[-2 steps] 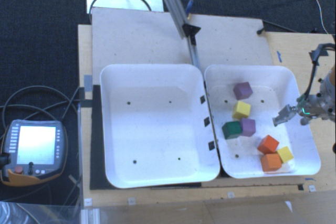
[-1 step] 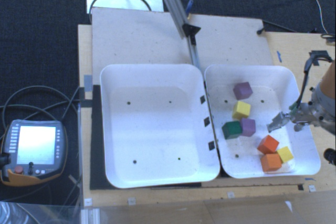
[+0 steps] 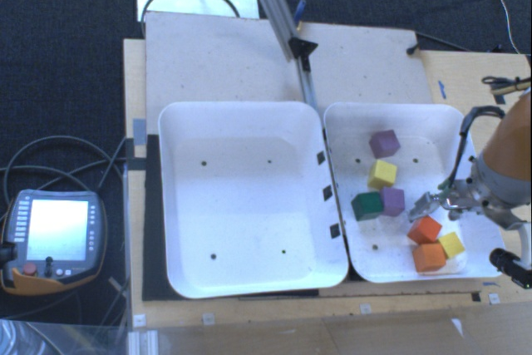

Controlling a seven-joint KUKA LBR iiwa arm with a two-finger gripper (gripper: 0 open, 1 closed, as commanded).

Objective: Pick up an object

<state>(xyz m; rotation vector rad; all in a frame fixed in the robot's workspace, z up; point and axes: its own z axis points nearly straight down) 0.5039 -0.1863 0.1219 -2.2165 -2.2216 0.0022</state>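
The jaws [image 3: 421, 204] sit low in the right bin [image 3: 345, 179] on the worktop [image 3: 249, 54]; whether they are released or clenched cannot be told. An orange cube [image 3: 426, 229] lies just below the jaws, a purple cube [image 3: 392, 200] just to their left with a green cube [image 3: 366, 205] touching it. A yellow cube [image 3: 382, 174] and second purple cube [image 3: 384, 143] lie above-left; a yellow cube [image 3: 451, 244] and orange cube [image 3: 429, 257] lie below

Smooth white plastic bins [image 3: 249, 116], matt blocks [image 3: 383, 174], pale wooden bench [image 3: 332, 320]
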